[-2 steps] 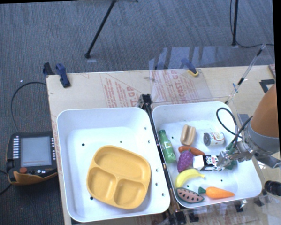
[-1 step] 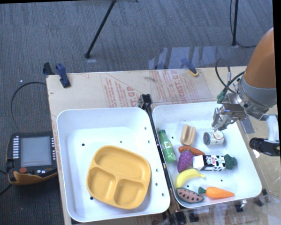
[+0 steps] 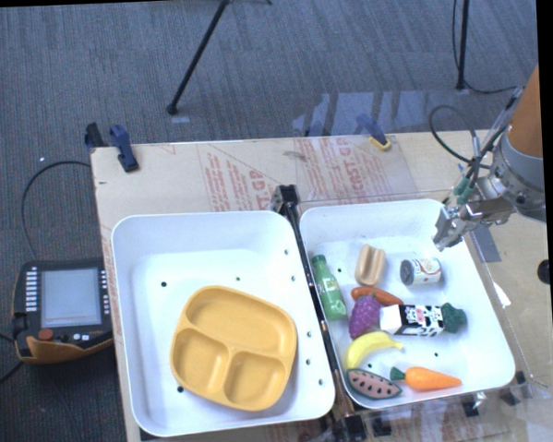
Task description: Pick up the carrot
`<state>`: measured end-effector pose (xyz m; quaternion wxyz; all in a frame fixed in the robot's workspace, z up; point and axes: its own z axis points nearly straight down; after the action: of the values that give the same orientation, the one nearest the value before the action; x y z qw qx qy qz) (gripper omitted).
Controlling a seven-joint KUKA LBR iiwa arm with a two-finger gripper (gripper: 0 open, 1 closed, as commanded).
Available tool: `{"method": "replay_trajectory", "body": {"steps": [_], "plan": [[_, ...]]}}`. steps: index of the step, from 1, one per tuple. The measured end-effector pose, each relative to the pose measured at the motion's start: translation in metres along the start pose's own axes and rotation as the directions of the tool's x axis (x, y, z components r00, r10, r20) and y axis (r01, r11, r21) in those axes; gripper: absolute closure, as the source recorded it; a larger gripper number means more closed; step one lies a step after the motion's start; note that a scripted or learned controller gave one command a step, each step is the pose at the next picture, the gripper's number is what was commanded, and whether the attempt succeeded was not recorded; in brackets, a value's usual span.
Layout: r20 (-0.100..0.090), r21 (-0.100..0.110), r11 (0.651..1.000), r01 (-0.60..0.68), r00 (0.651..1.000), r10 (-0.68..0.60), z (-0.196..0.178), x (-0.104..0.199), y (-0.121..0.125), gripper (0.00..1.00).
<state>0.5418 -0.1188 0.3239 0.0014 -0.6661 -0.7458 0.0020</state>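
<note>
The carrot (image 3: pixel 431 377), orange with a green top at its left end, lies near the front edge of the right bin (image 3: pixel 398 216), beside a watermelon slice (image 3: pixel 372 384). My gripper (image 3: pixel 447 230) hangs above the right bin's far right corner, well behind the carrot, with nothing seen between its fingers. It sits just above and to the right of a small tin can (image 3: pixel 420 271).
The right bin also holds a green bottle (image 3: pixel 329 287), a bread roll (image 3: pixel 369 264), a purple grape bunch (image 3: pixel 363 317), a banana (image 3: pixel 371 346), a milk carton (image 3: pixel 417 318) and broccoli (image 3: pixel 453 318). The left bin (image 3: pixel 148 241) bears a yellow divided plate (image 3: pixel 232 346).
</note>
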Motion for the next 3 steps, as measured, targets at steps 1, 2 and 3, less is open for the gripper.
{"method": "replay_trajectory", "body": {"steps": [1,2,3], "plan": [[0.0,-0.002,0.993,0.121,0.993,-0.121,-0.044,-0.004,0.048,1.0],[-0.001,0.0,1.0,0.023,1.0,-0.023,-0.058,-0.05,0.099,1.0],[-0.002,0.006,0.955,-0.296,0.955,0.296,-0.031,-0.053,0.093,1.0]]}}
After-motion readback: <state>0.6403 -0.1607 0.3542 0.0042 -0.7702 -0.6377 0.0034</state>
